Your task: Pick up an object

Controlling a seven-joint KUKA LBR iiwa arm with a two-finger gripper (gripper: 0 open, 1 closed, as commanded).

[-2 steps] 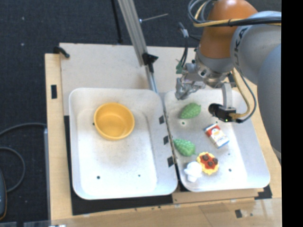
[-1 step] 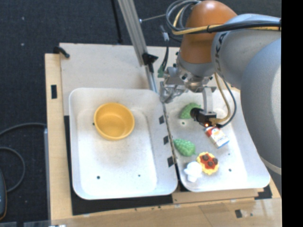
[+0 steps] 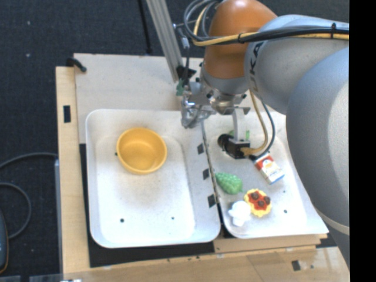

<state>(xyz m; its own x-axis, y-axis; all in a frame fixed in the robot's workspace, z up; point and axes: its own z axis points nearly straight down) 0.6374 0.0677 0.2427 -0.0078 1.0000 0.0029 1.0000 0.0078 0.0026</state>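
My claw [image 3: 189,117] hangs just up and to the right of the bowl [image 3: 141,150], over the top end of the seam where the two bins meet, and I cannot tell whether it is open or closed; nothing shows in its grip. The bowl, yellow and upright, sits alone in the left bin [image 3: 93,175], towards that bin's far half. The other loose things are all right of the bowl in the right bin [image 3: 295,194]: a green toy [image 3: 229,183] nearest it by the seam, a white lump [image 3: 239,213] below that, a yellow piece with red and dark spots [image 3: 258,202] touching the lump, and a red-and-white carton [image 3: 269,169] farthest from the bowl. Both bins rest on a pale, speckled table [image 3: 123,81]. Beyond the bowl a metal rail [image 3: 160,25] slants up from the table. Dark carpet [image 3: 59,16] surrounds the table, with a cable [image 3: 17,172] looping on it left of the bowl.
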